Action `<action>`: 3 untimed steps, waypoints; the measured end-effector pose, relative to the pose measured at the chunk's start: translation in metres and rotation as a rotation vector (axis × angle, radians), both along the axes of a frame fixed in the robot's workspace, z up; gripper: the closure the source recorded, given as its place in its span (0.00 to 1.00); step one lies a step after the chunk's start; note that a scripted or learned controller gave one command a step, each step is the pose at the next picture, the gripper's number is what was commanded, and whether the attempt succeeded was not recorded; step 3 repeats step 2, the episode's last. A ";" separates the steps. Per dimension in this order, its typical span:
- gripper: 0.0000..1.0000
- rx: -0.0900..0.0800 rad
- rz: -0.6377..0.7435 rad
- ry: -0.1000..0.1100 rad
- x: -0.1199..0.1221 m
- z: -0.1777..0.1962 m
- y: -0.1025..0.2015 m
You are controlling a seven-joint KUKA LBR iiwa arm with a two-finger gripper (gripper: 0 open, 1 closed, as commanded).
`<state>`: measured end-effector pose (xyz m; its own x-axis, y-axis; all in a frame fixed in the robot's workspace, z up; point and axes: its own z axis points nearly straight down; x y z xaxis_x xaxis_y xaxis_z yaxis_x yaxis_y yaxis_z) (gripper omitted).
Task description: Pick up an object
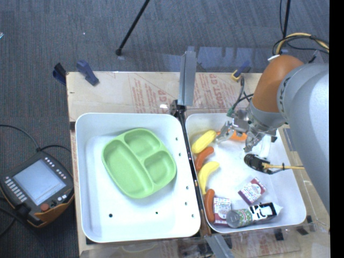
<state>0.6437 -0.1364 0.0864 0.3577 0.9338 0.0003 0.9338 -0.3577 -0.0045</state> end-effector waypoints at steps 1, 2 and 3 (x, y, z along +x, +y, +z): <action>1.00 0.000 0.005 0.003 0.000 0.009 0.001; 0.00 0.000 0.005 0.003 0.000 0.009 0.001; 0.00 0.000 0.005 0.003 0.000 0.009 0.001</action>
